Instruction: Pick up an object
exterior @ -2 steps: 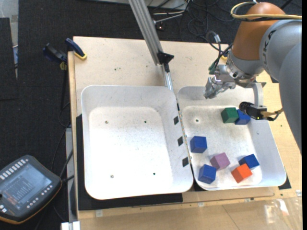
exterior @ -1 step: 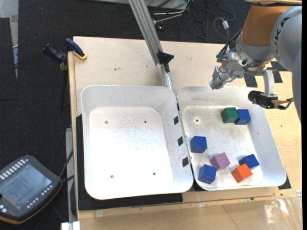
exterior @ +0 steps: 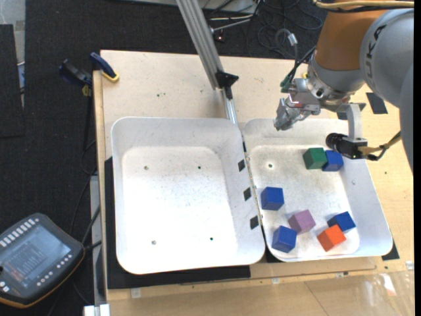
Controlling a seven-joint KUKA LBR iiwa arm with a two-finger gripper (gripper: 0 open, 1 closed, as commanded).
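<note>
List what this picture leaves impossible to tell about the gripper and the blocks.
- Gripper, camera view: jaws too small and blurred to tell open from shut.
- Green block and blue block beside it: touching or just apart, too small to tell.
- Arm: cut off by the right edge.

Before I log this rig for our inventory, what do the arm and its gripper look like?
The arm is light grey with rounded, smooth casings and a glossy orange band above the wrist. A yellowish cable loops over the band. The gripper is small, metallic grey, with thin wires, some green, around its mount.
</note>
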